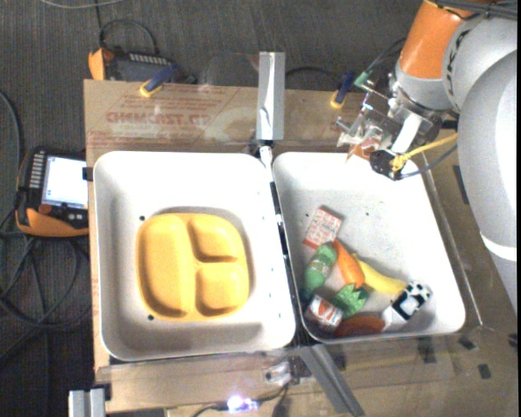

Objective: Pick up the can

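**Arm hanging over the back edge of the right bin, can sitting at the front**

Watching this from my desk, so going purely off the overhead cam. The arm (434, 42) is reaching in from the right and the gripper (378, 142) is hovering over the far rim of the right bin (434, 233), up near the top corner. Too much clutter and cabling around the wrist for me to make out the fingers, so honestly I can't tell if they're spread or clenched, and I'm not seeing anything between them.

The can (325, 312) is lying on its side at the front of the right bin, near the left wall, red and white label facing up. It's sitting in a little pile: a green bottle (320, 270) just behind it, a carrot (351, 268) and a banana (384, 280) crossing next to that, a small red carton (323, 227) further back, and a black and white thing (411, 301) off to the right. The can is well apart from the gripper.

The left bin (113, 233) is holding a yellow tray (194, 263) with compartments. A tablet (56, 189) is glowing off to the left of the bench
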`<state>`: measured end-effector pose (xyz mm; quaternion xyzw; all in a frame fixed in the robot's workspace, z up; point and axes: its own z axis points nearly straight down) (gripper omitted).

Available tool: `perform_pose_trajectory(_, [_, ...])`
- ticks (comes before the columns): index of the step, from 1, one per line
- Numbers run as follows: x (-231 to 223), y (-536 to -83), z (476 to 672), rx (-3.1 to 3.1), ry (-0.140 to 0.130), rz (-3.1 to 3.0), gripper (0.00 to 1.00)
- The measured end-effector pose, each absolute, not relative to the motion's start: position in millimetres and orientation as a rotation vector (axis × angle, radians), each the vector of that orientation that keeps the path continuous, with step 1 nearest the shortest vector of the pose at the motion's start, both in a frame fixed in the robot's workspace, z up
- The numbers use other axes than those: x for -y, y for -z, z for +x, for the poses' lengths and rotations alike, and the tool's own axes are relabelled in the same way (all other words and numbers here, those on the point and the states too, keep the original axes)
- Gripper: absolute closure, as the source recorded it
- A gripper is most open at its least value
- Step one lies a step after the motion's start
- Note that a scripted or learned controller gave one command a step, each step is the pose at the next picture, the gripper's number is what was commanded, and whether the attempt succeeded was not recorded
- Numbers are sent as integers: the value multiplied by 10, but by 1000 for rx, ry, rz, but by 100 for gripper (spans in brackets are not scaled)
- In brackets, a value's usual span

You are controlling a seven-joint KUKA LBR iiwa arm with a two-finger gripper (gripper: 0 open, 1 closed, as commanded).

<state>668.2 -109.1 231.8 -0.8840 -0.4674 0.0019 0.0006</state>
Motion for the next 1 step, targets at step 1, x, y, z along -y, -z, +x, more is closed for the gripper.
perform_pose_trajectory(1, [708, -2644, 6528, 1380, -6, -2820, 100])
